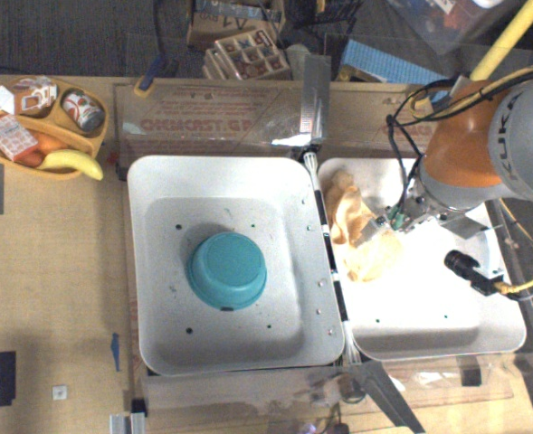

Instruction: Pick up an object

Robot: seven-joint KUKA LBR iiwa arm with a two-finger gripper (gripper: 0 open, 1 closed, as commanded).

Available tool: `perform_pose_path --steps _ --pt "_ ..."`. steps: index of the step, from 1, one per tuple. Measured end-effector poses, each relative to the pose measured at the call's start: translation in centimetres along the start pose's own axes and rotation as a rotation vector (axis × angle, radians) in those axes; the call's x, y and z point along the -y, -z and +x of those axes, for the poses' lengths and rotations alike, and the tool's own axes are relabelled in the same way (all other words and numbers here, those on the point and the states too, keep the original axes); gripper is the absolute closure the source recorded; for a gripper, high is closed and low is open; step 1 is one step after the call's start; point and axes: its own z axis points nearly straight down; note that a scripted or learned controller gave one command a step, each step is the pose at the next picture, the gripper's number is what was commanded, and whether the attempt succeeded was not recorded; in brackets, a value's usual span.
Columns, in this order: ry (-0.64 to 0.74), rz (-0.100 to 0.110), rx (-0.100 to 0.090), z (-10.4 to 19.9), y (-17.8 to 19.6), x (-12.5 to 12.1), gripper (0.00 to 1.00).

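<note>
A crumpled tan, cloth-like object [347, 208] lies against the left wall of the right white bin [447, 328]. It stretches from the bin's back left corner toward its middle. My gripper [377, 230] reaches in from the right and sits low over the middle of this tan object, touching or nearly touching it. The grey arm with its orange band [461, 152] hangs over the bin's back right part and hides the floor there. A teal bowl [228, 270] rests upside down in the middle of the left white bin [157, 188].
A yellow tray [4, 156] with a banana [73, 162] and small food items stands on the bench at the far left. Boxes and cables crowd the space behind the bench. A metal strip [325, 242] separates the two bins.
</note>
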Motion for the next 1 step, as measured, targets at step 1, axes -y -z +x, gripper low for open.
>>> perform_pose_path --steps 1 --pt "0.000 0.009 -0.002 -2.29 -1.31 -5.05 0.00"
